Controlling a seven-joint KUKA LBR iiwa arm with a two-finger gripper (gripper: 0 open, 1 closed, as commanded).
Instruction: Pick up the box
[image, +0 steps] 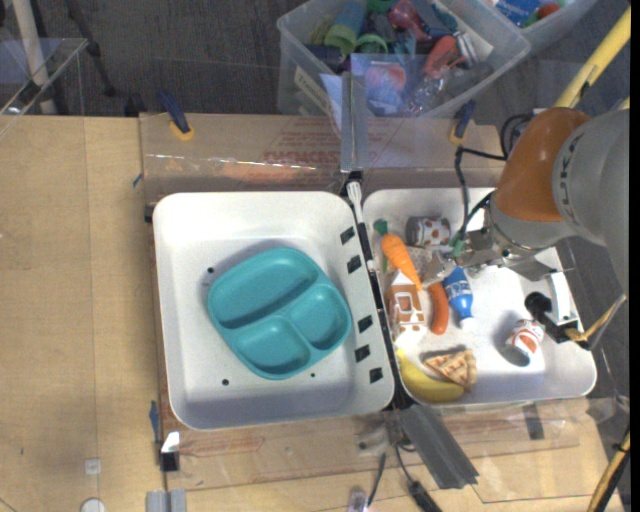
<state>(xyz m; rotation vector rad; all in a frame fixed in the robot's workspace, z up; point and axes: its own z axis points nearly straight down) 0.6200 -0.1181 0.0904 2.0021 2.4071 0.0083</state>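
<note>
A teal divided plate (278, 312) sits in the left bin (180, 300), while in the right bin (570, 375) the box (404, 306) lies by the dividing wall, a carrot (400, 256) touching its top end and a sausage (438, 308) just beside its right edge. The tool (470, 250) hangs near a blue-capped tube (458, 292), its opening impossible to tell under the wrist. A clean pick likely means shifting left and closing across the box's short sides, clear of the sausage and the banana (425, 380) below.

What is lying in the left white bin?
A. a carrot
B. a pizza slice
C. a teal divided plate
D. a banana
C: the teal divided plate lies in the left bin, while the banana, carrot and pizza slice all lie in the right bin.
</note>
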